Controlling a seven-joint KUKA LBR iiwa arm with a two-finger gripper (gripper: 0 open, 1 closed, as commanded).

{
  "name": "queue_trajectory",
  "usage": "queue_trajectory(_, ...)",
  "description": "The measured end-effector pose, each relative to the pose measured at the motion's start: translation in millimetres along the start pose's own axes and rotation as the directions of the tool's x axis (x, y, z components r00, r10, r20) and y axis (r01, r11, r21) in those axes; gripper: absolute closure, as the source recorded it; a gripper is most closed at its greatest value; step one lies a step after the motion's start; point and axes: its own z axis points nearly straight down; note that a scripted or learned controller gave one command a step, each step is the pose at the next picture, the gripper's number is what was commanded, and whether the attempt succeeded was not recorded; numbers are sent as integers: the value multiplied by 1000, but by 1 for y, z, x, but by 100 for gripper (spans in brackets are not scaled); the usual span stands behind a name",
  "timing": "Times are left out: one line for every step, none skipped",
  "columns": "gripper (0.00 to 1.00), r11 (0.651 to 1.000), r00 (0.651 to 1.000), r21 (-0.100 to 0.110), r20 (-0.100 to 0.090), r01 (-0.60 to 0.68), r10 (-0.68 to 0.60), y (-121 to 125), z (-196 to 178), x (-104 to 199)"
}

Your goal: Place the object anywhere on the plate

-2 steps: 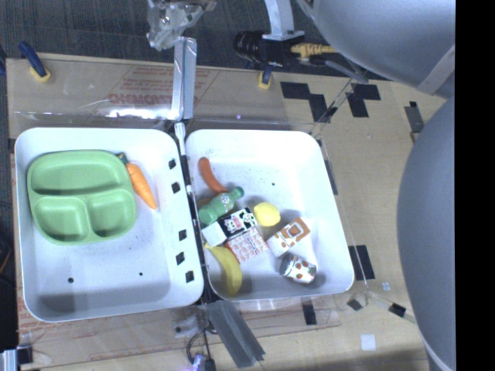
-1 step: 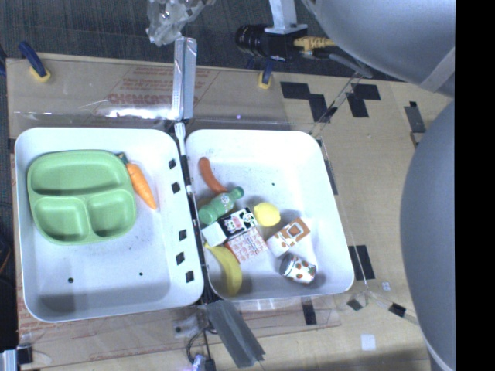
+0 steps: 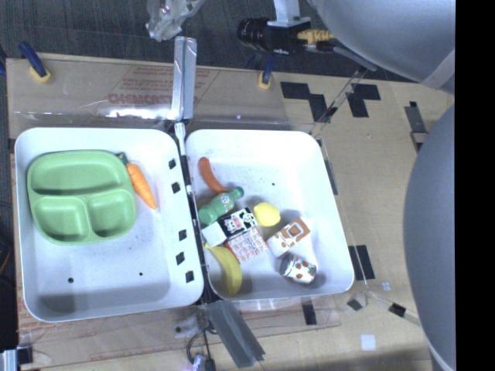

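A light green divided plate lies in the left bin, toward its far left. An orange carrot rests in the same bin against the plate's right rim. My gripper hangs high beyond the far edge of the bins, above the dark floor and roughly in line with the divider between them. It is blurred, and nothing can be made out in it.
The right bin holds a pile: an orange sausage-shaped toy, a green bottle, a lemon, a black-and-white carton, a red-printed box, a banana and two small cartons.
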Motion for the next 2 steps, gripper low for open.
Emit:
queue_trajectory(100, 1000, 1000, -1, 0, 7, -7, 0, -10, 2)
queue_trajectory(100, 1000, 1000, -1, 0, 15, -15, 1, -20, 5)
